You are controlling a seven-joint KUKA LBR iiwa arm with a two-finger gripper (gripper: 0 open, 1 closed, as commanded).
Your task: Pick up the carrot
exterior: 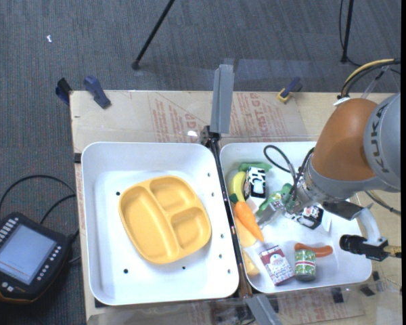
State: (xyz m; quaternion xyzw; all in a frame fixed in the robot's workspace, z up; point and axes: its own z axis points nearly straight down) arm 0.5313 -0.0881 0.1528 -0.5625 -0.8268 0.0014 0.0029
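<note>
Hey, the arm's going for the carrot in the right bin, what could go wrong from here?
The carrot lies tight against the right bin's left wall, beside a banana, so the hand may lack room to straddle it or may nudge the banana. The hand sits just right of the carrot among crowded items; closing there could catch a neighbour such as the small carton.

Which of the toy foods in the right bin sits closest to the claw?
The carrot, orange with a green top, just left of the claw; the banana and hot dog lie farther off.
</note>
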